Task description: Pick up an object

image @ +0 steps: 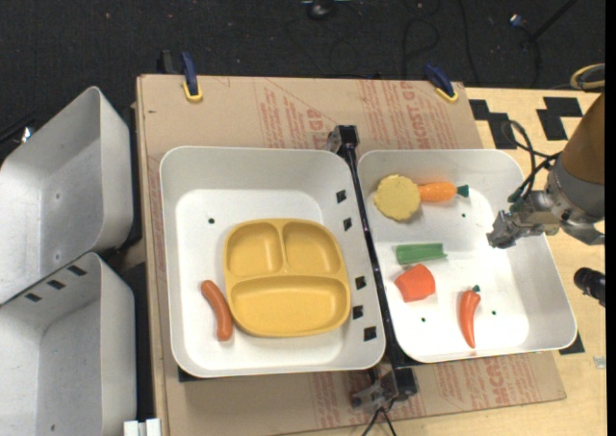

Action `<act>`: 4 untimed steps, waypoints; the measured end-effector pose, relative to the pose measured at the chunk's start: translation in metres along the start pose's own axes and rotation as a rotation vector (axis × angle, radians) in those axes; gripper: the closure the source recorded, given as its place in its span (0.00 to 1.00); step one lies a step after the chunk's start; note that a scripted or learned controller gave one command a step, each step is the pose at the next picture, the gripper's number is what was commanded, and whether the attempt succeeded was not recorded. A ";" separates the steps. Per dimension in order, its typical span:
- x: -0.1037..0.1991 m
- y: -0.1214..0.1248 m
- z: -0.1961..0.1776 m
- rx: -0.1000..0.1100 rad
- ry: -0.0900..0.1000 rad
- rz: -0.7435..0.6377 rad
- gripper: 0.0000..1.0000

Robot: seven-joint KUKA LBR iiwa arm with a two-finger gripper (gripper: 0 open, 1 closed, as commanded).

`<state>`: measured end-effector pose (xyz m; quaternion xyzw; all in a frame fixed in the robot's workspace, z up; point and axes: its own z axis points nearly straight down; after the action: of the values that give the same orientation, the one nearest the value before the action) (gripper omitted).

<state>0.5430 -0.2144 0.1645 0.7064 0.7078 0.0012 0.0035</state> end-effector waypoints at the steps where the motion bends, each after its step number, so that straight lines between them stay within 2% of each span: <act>1: 0.003 0.004 -0.043 0.002 0.001 -0.001 1.00; 2: 0.012 0.005 -0.100 0.000 0.000 -0.002 1.00; 3: 0.067 0.023 -0.099 0.004 0.004 -0.006 1.00; 4: 0.121 0.018 -0.097 0.009 0.005 -0.006 1.00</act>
<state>0.5597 -0.0928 0.2607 0.7044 0.7099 -0.0001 -0.0013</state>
